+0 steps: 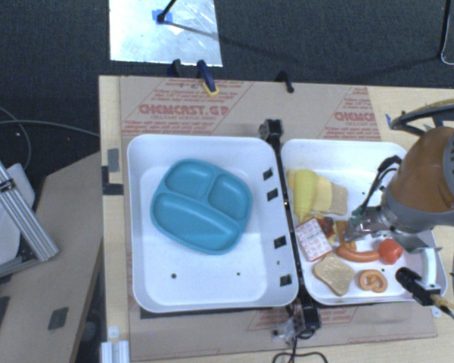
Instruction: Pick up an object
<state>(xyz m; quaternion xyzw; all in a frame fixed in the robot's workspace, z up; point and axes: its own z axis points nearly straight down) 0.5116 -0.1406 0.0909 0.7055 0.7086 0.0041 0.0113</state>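
Starting at the left bin (pixel 147 225), a blue divided plate (pixel 202 205) lies near its middle with bare white floor around it; nothing here is being reached for. Across the black hinge strip between the two, the right bin (pixel 340 151) holds all the play food. A yellow banana-like piece (pixel 305 189) and a pale cheese slice (pixel 323 196) lie toward its upper-left corner, a red-and-white patterned packet (pixel 313 239) sits near its left wall, and a slice of toast (pixel 334 272) rests against the lower edge. Further right along that edge come a pretzel (pixel 372 280), an orange sausage (pixel 356 253) and a red tomato-like piece (pixel 390 250). The gripper (pixel 357 228) is low over the middle of this bin, just above the sausage's left end and beside the packet, with the grey and orange arm (pixel 430 180) covering the bin's right side. From this slant I cannot tell whether the pincer is spread or closed, nor whether it touches anything. As a judgement, the pick is at the descent or grasp stage: every item lies on the bin floor, none is lifted, and the sausage looks the likeliest target. Left to do are securing a hold and raising the piece clear of the bin.
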